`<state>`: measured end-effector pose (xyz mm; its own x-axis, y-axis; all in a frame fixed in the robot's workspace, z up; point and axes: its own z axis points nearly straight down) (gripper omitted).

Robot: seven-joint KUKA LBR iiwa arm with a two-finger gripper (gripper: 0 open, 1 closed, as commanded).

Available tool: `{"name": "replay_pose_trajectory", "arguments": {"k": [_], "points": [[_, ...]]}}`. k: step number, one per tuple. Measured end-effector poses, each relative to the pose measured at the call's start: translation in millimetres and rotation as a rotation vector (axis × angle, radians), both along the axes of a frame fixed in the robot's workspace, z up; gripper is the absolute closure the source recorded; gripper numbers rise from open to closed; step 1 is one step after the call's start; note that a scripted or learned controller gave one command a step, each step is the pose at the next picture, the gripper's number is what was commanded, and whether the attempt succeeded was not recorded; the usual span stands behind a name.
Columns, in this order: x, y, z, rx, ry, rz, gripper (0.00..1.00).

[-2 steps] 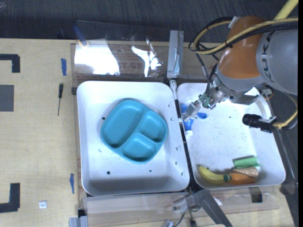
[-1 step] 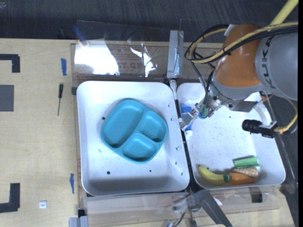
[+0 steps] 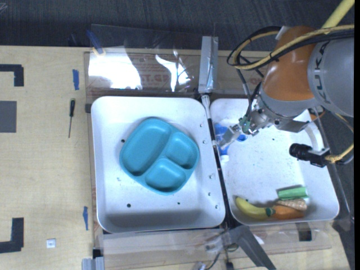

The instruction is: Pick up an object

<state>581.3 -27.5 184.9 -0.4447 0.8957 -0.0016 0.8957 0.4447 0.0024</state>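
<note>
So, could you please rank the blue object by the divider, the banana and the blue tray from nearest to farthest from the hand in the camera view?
1. Blue object, right beside the hand, at the right bin's left wall.
2. Blue tray, in the left bin.
3. Banana, at the right bin's near edge.
</note>
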Motion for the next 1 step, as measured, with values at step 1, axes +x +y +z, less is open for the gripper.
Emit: {"name": "replay_pose_trajectory", "arguments": {"k": [1], "points": [[11.0, -8.4, -0.3, 0.000, 0.000, -0.181, 0.00]]}}
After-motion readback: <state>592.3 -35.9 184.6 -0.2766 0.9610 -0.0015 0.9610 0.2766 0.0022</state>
